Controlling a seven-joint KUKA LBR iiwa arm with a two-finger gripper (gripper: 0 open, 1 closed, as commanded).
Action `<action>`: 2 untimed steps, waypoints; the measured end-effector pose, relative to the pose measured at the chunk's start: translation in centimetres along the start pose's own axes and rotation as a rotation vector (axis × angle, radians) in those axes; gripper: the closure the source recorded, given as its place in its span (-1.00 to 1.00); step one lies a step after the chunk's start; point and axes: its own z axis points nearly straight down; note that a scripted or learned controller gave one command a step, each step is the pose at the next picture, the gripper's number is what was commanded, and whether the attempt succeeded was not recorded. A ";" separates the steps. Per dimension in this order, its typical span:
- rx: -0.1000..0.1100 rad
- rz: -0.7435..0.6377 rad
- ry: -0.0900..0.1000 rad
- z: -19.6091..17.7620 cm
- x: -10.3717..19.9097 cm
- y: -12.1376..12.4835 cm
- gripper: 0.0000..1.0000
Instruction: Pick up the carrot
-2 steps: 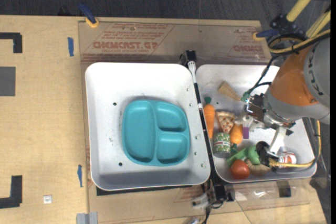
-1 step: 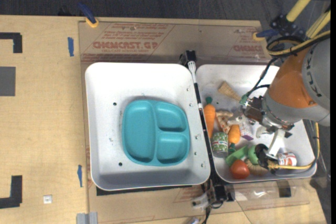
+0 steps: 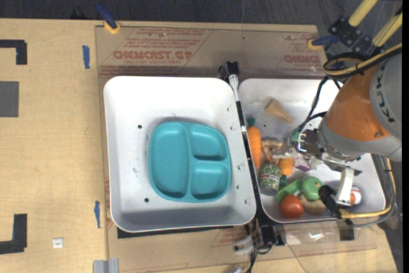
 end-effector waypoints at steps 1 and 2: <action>0.017 0.277 0.001 0.3 0.3 -0.4 -1.00; 0.032 0.667 -0.018 1.1 -0.5 -2.0 -1.00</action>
